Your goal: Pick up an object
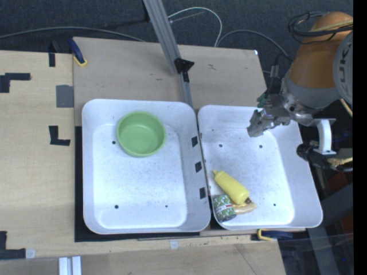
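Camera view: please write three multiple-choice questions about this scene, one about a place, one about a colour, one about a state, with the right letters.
1. Where is the green bowl?
A. left bin
B. right bin
C. on the bench

2. What colour is the bottle in the right bin?
A. red
B. yellow
C. blue

3. Where is the gripper?
A. inside the bowl
B. touching the bottle
C. over the right bin's far part, apart from the bottle

Answers: 1 A, it sits in the left bin. 2 B, its body is yellow. 3 C, bare bin floor separates them.

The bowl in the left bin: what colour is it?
Light green, seen in the camera view: bowl.
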`<act>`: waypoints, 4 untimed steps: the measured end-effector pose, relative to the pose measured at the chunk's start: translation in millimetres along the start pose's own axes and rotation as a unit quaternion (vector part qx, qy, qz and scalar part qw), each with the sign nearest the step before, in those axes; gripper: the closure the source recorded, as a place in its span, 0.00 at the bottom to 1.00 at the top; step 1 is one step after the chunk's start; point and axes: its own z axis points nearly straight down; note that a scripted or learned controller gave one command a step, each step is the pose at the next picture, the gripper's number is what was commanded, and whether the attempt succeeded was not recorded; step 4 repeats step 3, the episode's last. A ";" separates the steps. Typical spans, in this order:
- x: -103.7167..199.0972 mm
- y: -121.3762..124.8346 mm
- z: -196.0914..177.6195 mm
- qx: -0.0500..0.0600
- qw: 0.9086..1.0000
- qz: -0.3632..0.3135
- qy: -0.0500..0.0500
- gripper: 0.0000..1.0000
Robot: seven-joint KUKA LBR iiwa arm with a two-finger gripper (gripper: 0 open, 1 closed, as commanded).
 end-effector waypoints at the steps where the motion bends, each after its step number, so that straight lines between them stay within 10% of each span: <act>1: 57.1 -9.8 -1.5 0.000 1.000 -0.001 0.000 1.00; 3: 175.7 -44.7 22.5 0.000 1.000 -0.001 0.000 1.00; 4: 175.7 -44.7 22.5 0.000 1.000 -0.001 0.000 1.00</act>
